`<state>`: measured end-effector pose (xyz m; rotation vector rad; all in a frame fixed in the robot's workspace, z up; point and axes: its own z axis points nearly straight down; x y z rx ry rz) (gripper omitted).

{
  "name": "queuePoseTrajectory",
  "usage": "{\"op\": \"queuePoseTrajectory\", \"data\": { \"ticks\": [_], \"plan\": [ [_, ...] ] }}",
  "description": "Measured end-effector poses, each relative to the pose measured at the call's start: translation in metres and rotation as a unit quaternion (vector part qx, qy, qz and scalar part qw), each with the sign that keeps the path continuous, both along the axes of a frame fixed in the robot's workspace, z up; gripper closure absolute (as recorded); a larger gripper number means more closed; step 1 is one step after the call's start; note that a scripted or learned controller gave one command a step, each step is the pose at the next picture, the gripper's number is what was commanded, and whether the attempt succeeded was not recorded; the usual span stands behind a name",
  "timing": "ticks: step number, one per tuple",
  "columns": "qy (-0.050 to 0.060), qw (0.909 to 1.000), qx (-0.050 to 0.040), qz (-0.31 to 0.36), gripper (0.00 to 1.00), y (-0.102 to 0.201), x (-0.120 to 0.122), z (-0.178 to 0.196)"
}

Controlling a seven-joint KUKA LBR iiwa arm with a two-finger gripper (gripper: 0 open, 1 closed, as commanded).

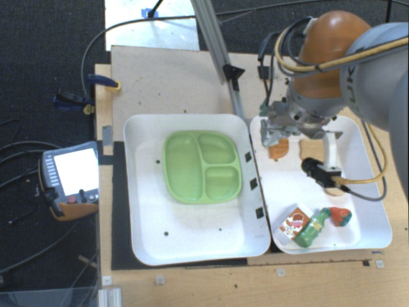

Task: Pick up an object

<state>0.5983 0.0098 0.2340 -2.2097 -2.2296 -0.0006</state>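
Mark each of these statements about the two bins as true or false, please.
1. The green divided plate lies in the left bin. True.
2. The strawberry lies on the green plate. False: it lies in the right bin, near the green bottle.
3. The pincer is above the right bin. True.
4. The orange piece lies in the left bin. False: it is in the right bin, just below the pincer.

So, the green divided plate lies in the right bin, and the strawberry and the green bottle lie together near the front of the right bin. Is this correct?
Not quite. The green divided plate lies in the left bin, not the right one, as the camera view shows. The rest holds: the strawberry and the green bottle lie together near the front of the right bin.
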Motion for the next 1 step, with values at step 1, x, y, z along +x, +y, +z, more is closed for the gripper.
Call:
{"op": "queuePoseTrajectory", "data": {
  "ticks": [1],
  "plan": [
    [0.001, 1.0, -0.0001, 0.0, 1.0, 0.0446, -0.0278, -0.0094]
  ]
}}
